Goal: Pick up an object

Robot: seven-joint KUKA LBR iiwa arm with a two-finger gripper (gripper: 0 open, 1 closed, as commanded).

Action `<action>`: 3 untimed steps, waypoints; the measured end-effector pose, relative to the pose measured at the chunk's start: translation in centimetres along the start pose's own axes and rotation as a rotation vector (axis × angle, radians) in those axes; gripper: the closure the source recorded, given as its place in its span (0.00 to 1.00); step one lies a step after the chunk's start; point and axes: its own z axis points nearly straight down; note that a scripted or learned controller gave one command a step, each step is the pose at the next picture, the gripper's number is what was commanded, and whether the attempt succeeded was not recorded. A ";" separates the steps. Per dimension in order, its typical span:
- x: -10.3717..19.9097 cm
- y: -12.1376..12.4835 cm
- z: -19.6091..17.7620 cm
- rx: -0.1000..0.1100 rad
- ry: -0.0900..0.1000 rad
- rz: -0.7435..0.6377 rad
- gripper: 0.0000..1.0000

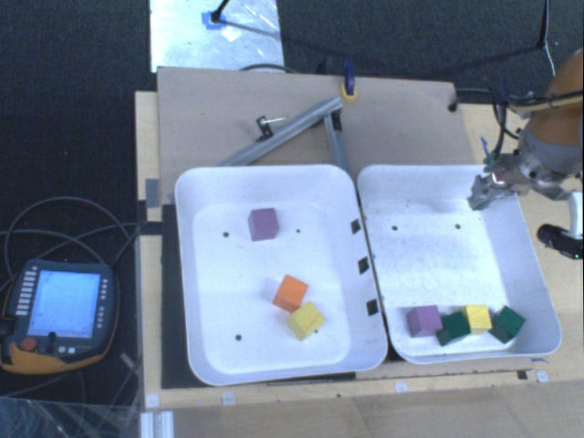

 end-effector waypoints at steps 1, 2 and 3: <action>0.5 -0.5 -6.1 -0.002 0.000 -0.002 1.00; 0.5 -0.3 -6.3 0.004 0.002 -0.001 1.00; 6.2 -0.1 -7.5 0.004 0.004 -0.007 1.00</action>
